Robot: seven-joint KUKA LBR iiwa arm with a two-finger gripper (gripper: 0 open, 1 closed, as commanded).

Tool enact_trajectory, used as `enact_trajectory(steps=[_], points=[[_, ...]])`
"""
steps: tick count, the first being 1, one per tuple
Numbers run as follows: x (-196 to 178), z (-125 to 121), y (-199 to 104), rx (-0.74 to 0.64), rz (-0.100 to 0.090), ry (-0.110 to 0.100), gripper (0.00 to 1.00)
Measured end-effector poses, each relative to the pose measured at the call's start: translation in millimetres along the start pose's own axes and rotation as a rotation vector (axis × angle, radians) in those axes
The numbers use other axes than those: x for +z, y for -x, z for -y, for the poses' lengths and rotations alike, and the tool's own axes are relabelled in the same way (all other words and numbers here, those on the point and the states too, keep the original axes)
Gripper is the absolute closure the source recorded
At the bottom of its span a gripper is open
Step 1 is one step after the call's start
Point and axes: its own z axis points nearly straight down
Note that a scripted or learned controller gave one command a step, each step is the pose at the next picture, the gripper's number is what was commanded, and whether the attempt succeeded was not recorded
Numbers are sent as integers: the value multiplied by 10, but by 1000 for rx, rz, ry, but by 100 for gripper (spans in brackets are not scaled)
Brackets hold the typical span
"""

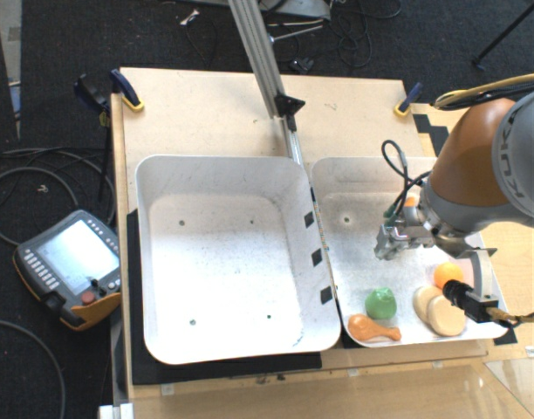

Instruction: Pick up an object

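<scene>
At the near edge of the right bin (pixel 337 201), at about 5 o'clock of the picture, lie four small objects: an orange pear-shaped piece (pixel 373 328), a green ball (pixel 381 303), a beige rounded piece (pixel 440 313) and an orange ball (pixel 448 275) just beside it. Further in, at 3 o'clock, the gripper (pixel 387 246) hangs over the bare bin floor, apart from all objects. How far it is open I cannot tell. The left bin (pixel 219 251) is at 9 o'clock.
</scene>
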Motion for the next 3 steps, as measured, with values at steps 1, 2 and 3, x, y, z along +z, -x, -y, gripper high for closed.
enact_trajectory(steps=[1, 2, 3], points=[[-528, -21, 1, -1, 0, 0, 100], [-626, -86, -540, -6, -3, -4, 100], [-552, -251, -1132, -6, -3, -5, 100]])
